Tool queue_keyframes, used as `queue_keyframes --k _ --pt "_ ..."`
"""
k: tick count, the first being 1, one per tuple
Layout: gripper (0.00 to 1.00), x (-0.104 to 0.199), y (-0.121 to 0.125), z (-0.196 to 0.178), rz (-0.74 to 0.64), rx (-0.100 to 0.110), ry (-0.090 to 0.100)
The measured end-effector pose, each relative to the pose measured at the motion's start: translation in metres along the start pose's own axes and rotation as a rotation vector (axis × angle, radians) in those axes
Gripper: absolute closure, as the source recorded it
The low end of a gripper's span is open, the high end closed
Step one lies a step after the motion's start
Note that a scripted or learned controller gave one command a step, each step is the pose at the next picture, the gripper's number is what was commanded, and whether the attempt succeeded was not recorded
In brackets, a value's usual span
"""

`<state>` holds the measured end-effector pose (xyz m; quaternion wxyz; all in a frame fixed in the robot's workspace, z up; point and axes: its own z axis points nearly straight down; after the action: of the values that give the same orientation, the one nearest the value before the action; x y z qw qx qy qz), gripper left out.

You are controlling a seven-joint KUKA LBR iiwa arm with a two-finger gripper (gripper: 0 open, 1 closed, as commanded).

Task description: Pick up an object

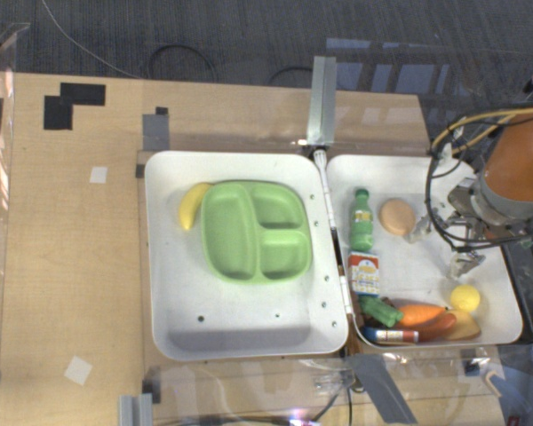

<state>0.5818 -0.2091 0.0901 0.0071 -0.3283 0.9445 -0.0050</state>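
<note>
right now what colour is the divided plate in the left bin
Light green divided plate, seen clearly in the camera view.

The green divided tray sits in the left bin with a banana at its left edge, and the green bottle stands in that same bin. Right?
Not quite. The camera view shows the green bottle in the right bin, near the divider. The green divided tray and banana are in the left bin.

Divided plate point(253, 231) in left bin point(173, 327), banana point(192, 204) beside its left edge

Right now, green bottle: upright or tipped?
Tipped. The green bottle lies flat in the right bin, cap toward the far wall.
</note>
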Motion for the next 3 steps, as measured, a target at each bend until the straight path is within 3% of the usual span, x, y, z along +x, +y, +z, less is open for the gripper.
queue_keyframes --k 1,2,3 --pt "0.0 -0.057 0.092 -0.002 0.224 0.002 -0.004" --pt "0.0 -0.086 0.08 -0.001 0.236 0.006 -0.001" --pt "1.0 -0.092 0.08 -0.016 0.229 0.011 -0.017"
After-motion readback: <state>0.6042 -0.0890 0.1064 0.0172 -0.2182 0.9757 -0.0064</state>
